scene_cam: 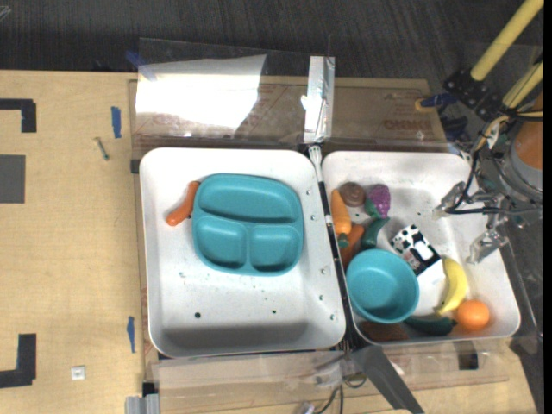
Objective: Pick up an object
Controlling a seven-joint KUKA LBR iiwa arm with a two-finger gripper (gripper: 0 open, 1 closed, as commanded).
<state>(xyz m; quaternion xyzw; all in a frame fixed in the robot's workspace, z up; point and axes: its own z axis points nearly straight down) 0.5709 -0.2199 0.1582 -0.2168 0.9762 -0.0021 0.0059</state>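
The right bin holds a teal bowl, a banana, an orange, a black-and-white patterned object, a purple piece, a brown piece, an orange carrot-like piece and a dark green item. My gripper hangs over the right side of this bin, just right of the patterned object and above the banana. Its fingers are spread open with nothing between them.
The left bin carries a teal divided plate with an orange carrot at its left rim. A clear plastic wall stands behind the bins. Yellow poles and cables crowd the upper right.
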